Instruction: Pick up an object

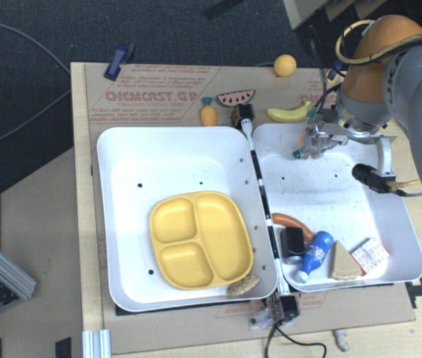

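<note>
We see the claw [309,145] poised over the right bin's [390,222] far end; its grip we cannot tell. Pickable objects, like the blue bottle [315,255], cluster at the near edge.

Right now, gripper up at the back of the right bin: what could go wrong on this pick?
1. The gripper sits over bare floor at the right bin's far end, so closing there likely grabs nothing.
2. The blue bottle, wedge and packet crowd the near corner, so a grasp there may catch two things.
</note>
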Controlling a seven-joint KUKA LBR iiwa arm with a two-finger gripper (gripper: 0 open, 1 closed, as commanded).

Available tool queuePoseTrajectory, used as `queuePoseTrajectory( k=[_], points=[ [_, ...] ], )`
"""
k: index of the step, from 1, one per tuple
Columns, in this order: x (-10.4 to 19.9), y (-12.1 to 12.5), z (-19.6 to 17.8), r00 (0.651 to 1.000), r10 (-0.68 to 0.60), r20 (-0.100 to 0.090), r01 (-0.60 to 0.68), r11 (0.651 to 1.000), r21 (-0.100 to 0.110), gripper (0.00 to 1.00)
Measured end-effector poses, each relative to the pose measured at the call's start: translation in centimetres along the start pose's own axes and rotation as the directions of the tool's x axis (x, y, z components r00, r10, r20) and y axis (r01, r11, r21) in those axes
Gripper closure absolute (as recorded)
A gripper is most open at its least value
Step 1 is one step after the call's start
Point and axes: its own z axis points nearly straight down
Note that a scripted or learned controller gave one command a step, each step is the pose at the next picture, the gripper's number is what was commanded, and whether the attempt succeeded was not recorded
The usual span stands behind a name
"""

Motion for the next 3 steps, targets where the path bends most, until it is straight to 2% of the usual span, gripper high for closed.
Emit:
queuePoseTrajectory(
  k=[1,2,3],
  points=[
    [0.1,0.2,-0.1,1.0,0.0,0.0,0.0,1.0,-0.006,0.0],
    [-0.8,0.3,2.0,1.0,0.002,0.008,-0.002,1.0,-0.01,0.0],
    [-0.8,0.3,0.8,1.0,0.003,0.009,-0.003,1.0,-0.009,1.0]
  ],
)
